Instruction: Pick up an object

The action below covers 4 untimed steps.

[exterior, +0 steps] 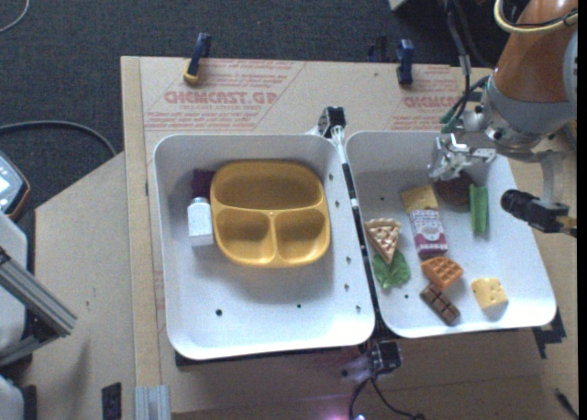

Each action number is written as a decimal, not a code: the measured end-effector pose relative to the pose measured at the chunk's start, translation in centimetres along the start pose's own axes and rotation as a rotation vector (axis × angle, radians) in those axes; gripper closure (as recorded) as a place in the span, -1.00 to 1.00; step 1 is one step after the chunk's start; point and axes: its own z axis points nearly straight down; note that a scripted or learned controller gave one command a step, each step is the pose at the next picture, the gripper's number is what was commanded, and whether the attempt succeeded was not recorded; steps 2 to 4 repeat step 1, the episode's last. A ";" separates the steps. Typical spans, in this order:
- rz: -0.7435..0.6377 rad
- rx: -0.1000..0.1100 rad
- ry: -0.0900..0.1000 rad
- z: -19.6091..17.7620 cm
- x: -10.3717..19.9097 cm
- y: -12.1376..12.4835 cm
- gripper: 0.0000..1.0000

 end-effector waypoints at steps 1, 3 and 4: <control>-0.002 -0.004 -0.002 1.0 0.2 1.3 1.00; -0.002 -0.004 -0.002 1.0 0.2 1.3 1.00; -0.002 -0.004 -0.002 1.0 0.2 1.3 1.00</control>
